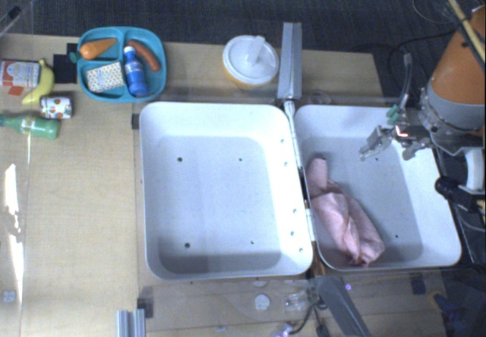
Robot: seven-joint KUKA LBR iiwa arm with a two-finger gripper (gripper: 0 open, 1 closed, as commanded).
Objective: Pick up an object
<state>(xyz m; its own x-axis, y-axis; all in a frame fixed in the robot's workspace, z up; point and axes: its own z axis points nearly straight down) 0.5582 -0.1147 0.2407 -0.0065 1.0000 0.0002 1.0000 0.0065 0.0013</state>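
We look down at a slant on a wooden bench (76, 214) holding two shallow white bins side by side. The left bin (163, 252) fills the middle of the frame. The right bin (433, 229) sits at the centre right, and in its lower left part, against the wall nearest the other bin, lies a pink cloth (342, 218), crumpled into a long, loose bundle running from upper left to lower right.

At the right edge of the frame we see the grey arm with its orange band (459, 62). Its gripper (380, 142) hangs above the upper part of the right bin, up and to the right of the cloth and well apart from it. The gripper has nothing in it; how wide it is set we cannot tell at this size.

We judge the cloth to be light, soft and limp, not fragile and not slippery. It would sag and trail when lifted, so a pinch on a raised fold near the thick middle of the bundle seems safest; a thin edge could slip free.

In the upper left of the frame sit a blue divided tray (156, 55) of toy food, a banana (39, 83), a small can (55, 107) and a green bottle (30, 125). A round white lid (250, 60) rests at the upper centre.
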